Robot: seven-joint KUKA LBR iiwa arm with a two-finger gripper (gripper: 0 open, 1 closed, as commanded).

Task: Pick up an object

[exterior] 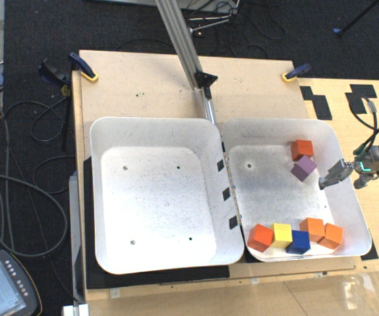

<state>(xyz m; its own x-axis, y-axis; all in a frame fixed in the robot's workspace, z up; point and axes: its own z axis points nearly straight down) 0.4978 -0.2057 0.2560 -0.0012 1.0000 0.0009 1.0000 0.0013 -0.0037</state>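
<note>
Over at the right edge of the right bin [347, 176], the gripper [345, 174] reaches in with its two fingers spread apart and nothing between them. Just to its left lie a purple cube [303, 169] and, touching it from above, an orange cube [302, 149]; both sit near the bin's far right corner. Along the near wall runs a cluster of blocks: an orange block [261, 237] at the left, a yellow cube [281, 233], a blue cube [299, 241], then two more orange blocks [324, 232] packed close together toward the right corner. The middle of that bin's floor lies open between the two groups. The left bin [104, 176] offers a broad bare floor. A slanted metal pole [179, 35] crosses the far side of the bench [143, 84], ending where the bins meet.
</note>
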